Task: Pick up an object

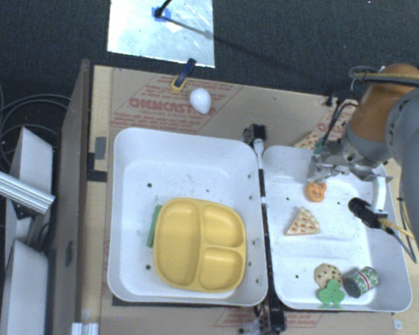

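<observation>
Red "CHEMCAST" print on cardboard (pixel 172 106), gripper (pixel 327 172) above orange toy (pixel 316 189), grip state unclear

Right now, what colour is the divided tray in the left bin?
Yellow; the divided tray shows clearly in the camera view.

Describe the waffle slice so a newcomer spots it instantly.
Look in the right bin, mid-floor. The waffle slice lies below the orange toy under the gripper. It alone is a tan triangle with a grid.
</observation>
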### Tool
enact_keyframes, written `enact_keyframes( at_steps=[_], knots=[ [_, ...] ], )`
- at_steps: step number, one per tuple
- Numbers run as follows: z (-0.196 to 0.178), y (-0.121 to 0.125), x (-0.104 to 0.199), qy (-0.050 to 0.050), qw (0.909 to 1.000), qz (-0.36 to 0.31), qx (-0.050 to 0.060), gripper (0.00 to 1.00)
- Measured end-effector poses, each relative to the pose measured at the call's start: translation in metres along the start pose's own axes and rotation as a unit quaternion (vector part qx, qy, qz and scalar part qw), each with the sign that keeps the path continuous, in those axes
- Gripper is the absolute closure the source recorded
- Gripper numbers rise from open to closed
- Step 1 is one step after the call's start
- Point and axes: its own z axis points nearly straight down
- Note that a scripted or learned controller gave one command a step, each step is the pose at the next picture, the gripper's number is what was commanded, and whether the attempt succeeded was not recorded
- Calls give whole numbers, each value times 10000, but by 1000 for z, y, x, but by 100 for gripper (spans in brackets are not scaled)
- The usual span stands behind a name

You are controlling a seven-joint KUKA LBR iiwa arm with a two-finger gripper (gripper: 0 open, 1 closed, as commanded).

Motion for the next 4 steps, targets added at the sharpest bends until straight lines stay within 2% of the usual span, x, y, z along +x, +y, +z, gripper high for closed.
enact_keyframes(
  at_steps=[1,2,3,4],
  knots=[
    [0,0,0,-3,10000,-5,1,0],
    [10,-11,9,1,10000,3,17,0],
    [-2,-9,9,-3,10000,-4,-13,100],
    [-2,-9,8,-4,10000,-6,-11,0]
  ],
)
